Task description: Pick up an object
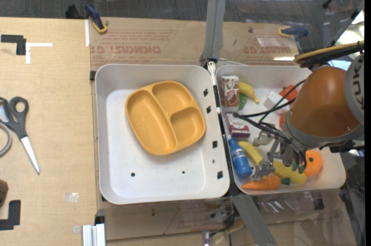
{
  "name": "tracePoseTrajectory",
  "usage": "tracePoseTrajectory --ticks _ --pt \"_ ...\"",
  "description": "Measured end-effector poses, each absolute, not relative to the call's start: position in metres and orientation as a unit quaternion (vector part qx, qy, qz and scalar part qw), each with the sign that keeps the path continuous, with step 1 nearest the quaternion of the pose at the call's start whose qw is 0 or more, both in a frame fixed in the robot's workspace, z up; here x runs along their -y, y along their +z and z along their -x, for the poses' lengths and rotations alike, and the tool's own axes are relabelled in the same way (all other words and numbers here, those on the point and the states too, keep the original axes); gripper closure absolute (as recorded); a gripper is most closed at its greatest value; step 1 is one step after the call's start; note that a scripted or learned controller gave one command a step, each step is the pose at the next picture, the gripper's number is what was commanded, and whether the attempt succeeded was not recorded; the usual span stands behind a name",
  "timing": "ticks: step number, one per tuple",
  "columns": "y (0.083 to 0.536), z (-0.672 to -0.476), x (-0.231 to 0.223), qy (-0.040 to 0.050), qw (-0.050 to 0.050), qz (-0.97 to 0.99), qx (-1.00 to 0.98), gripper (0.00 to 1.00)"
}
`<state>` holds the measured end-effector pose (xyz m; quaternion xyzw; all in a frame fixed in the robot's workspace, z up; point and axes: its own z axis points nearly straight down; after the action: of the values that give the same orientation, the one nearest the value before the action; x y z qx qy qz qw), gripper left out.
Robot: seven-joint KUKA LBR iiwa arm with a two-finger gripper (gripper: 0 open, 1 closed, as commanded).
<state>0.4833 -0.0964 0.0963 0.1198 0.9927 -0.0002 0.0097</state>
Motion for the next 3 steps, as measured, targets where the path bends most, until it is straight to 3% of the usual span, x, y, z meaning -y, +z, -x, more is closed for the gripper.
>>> tracePoseTrajectory --ticks 1,2,3 --pt "0.096 -0.483 0.098 -0.0001 0.01 -0.106 -0.994 0.0" --pt "0.094 -0.609 0.098 -0.0001 0.002 -0.258 -0.966 0.0" --pt "0.092 -0.552 0.102 -0.0004 0.0 -0.314 -0.949 0.0"
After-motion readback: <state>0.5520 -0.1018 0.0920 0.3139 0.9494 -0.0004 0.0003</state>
